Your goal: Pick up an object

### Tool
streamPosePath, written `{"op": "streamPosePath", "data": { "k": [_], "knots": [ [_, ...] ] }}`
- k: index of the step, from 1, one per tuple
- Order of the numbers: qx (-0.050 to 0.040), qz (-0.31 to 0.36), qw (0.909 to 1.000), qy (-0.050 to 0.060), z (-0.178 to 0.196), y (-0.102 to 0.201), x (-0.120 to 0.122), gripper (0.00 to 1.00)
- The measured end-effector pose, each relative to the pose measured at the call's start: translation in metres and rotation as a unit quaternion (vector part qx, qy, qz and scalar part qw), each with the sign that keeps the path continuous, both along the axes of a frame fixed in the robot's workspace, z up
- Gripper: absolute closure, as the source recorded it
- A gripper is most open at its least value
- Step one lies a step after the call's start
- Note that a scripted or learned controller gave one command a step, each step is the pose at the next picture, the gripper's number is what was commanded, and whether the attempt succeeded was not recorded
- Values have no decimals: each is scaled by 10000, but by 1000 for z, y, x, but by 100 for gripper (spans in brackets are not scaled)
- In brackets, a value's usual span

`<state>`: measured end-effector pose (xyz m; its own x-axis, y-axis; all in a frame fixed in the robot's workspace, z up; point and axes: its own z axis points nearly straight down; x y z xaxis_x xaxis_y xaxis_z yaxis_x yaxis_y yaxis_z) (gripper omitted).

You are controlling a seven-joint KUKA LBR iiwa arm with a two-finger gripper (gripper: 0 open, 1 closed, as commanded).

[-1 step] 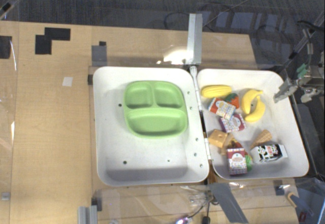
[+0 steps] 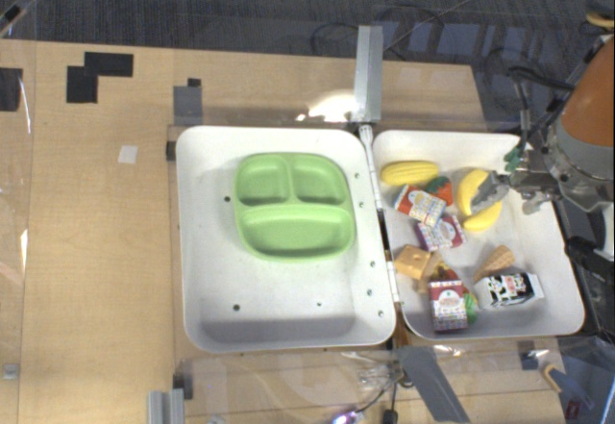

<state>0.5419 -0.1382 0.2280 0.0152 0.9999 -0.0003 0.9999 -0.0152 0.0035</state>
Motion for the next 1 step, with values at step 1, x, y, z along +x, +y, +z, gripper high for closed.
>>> {"op": "streamPosePath", "data": {
  "k": [1],
  "knots": [
    [3, -934, 9956, 6, -75, -19, -14, 0]
  ]
}}
